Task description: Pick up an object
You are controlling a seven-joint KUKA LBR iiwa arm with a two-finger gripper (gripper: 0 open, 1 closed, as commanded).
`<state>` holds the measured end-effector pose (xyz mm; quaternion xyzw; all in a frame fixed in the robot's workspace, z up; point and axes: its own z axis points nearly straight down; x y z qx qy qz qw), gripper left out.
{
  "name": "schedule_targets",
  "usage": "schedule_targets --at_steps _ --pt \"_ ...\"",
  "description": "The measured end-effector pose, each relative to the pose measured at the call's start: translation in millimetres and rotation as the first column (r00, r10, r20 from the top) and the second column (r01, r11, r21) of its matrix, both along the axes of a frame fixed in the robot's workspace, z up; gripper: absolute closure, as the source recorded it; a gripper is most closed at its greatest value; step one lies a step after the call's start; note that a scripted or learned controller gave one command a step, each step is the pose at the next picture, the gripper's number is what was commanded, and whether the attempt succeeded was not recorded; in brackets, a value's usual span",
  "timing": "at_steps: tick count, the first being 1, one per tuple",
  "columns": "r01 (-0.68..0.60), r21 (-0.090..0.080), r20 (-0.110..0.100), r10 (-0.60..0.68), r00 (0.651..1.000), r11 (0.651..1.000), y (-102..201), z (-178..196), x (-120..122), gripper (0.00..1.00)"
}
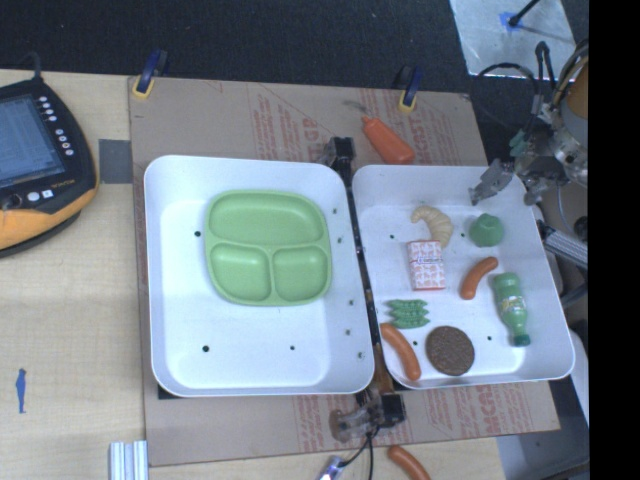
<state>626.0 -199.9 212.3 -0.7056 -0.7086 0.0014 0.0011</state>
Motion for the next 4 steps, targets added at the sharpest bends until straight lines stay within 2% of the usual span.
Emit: schedule_targets --at_steps 1,2,3,4 --pt "-0.002 0.001 -0.003 0.002 1.0 1.0 75.3 -63.8 -33.8 0.0" --pt "0.0 0.0 -0.003 0.0 1.0 1.0 100.2 -121.6 -70.9 0.0" --pt "-0.001 0.0 0.0 0.001 1.0 1.0 88.5 -121.0 -128.9 0.0" --pt "0.0 0.0 0.001 0.0 1.0 1.0 58.7 -120.4 -75.9 0.0"
